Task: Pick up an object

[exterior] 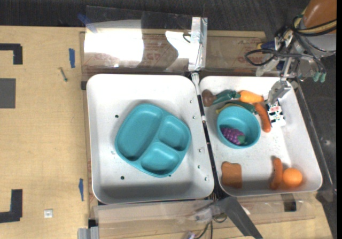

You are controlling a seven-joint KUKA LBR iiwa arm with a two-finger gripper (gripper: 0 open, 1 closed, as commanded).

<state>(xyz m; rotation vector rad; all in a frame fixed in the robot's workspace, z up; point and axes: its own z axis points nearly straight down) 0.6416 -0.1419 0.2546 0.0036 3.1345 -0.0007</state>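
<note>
Metal fingers of the gripper (279, 92) hang low over the far edge of the right bin (305, 141), but from this angle I cannot tell whether they are apart or together, and nothing shows between them. Taking the teal bowl (239, 125) in that bin as the marker: the gripper sits up and to the right of it, with the arm (320, 2) and its orange band rising further off toward the far right corner. Just below the gripper, right of the bowl, lies a small white block with dark and coloured marks (274, 113), and between it and the bowl rim an orange carrot-like piece (263, 117) runs lengthwise. Along the bowl's far rim sit a green toy (225, 96), a small brown piece (207, 97) and another orange piece (250, 96). Inside the bowl rests a purple bunch of grapes (233, 135). Nearer me than the bowl lie a brown slice (231, 174), and off to the right an orange ball (292, 177) touching a reddish stick-shaped piece (276, 172). Left of the bowl, the left bin (101, 99) holds a teal divided plate (153, 138).
</note>
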